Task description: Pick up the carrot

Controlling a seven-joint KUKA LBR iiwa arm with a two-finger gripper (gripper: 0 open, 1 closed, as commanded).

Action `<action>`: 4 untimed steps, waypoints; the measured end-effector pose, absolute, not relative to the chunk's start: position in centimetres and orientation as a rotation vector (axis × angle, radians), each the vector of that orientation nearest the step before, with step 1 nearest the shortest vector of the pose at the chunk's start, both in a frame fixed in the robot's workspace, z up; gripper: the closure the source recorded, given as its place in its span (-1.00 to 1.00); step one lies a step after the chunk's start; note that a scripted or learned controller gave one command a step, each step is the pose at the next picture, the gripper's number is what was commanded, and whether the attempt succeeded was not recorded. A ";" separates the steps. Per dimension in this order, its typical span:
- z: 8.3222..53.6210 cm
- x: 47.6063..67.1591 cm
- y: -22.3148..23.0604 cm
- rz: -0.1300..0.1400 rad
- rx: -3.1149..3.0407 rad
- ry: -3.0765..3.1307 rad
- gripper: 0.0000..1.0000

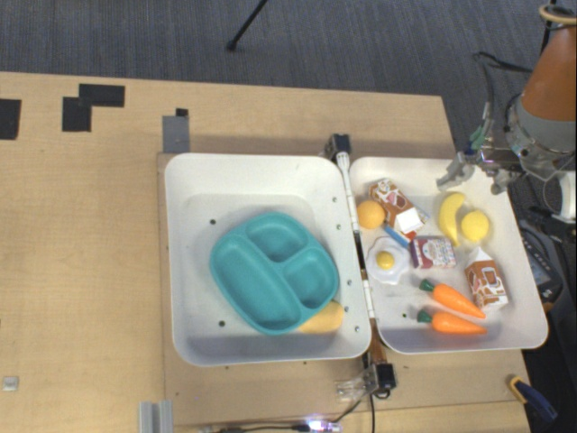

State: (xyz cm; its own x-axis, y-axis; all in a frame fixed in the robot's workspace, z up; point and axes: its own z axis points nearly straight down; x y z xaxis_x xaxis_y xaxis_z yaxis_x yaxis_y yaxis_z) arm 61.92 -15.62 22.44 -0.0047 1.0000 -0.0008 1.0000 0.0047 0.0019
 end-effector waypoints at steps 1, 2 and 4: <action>18.2 56.1 -13.5 0.002 1.730 2.619 -1.00; 8.9 48.7 -14.0 0.002 1.729 2.621 -1.00; 8.7 49.0 -11.3 0.005 1.281 2.858 -1.00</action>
State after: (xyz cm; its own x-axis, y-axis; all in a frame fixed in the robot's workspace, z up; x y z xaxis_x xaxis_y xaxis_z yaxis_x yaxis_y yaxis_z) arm 48.98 -11.27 8.70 -0.6653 0.7465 -0.0079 0.7465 0.6654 0.0068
